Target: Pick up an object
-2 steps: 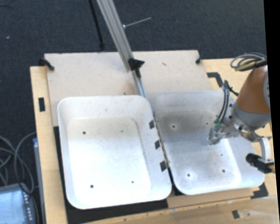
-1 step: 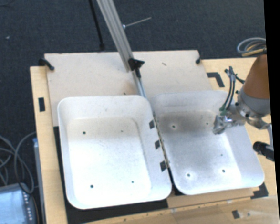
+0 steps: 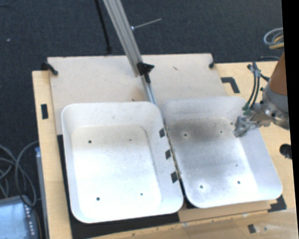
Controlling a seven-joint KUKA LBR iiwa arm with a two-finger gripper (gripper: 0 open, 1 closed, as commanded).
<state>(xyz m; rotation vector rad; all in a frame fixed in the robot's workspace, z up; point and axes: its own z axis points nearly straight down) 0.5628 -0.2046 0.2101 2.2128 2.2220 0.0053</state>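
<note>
Gripper [image 3: 240, 129] is seen low over the right bin [image 3: 256, 185], at its upper right part, with the arm [image 3: 276, 95] reaching in from the right edge. Whether its jaws are wide or narrow cannot be told; the tip is perhaps too blurred. No object to pick can be made out in the right bin or in the left bin [image 3: 78, 121].

Two shallow white plastic bins sit side by side on a wooden bench [image 3: 49, 164]: left bin [image 3: 73, 122], right bin [image 3: 266, 185]. The two-finger gripper [image 3: 240, 129] hangs over the right bin's far right side.
</note>
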